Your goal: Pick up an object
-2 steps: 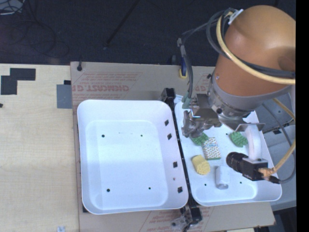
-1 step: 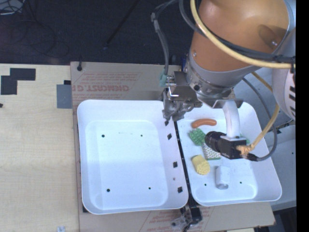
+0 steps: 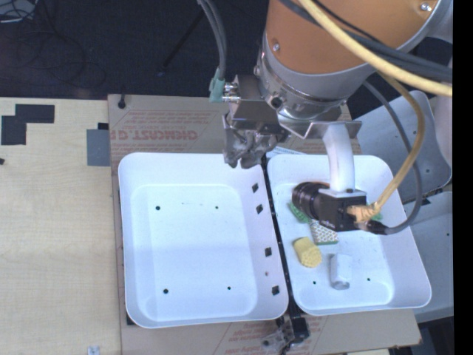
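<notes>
My gripper hangs over the far rim where the two white bins meet, under the large grey and orange wrist. Nothing shows below it except the bin edge. The objects lie in the right bin: a yellow lump near the middle, a small grey cylinder just right of it toward the near side, a checkered piece and a green item partly hidden under a dark part of the arm.
A dark block on a white bracket, with a yellow cable running to it, hangs over the right bin and covers some objects. The left bin has a bare white floor. A black divider strip separates the bins.
</notes>
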`<state>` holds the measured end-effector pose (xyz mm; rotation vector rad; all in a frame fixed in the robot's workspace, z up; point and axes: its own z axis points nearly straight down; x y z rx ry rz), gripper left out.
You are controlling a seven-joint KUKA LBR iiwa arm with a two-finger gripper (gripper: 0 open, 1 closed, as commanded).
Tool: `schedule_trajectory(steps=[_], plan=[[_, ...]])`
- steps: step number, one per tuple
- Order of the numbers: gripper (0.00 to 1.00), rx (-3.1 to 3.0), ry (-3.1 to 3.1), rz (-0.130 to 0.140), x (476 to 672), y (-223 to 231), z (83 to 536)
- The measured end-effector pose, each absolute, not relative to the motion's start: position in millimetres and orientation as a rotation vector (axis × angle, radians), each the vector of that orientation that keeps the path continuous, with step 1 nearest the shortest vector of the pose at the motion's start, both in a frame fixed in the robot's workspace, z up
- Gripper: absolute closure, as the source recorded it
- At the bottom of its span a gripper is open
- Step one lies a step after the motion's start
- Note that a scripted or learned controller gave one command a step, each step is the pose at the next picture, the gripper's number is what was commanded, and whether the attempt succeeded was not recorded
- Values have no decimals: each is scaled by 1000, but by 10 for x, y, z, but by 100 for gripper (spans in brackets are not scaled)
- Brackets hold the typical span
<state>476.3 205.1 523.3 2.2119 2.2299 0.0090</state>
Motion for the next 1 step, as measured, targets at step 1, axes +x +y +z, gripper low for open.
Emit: schedule_trajectory(steps=[1], plan=[[100,2215,2228,-2,5387,2466,5370]])
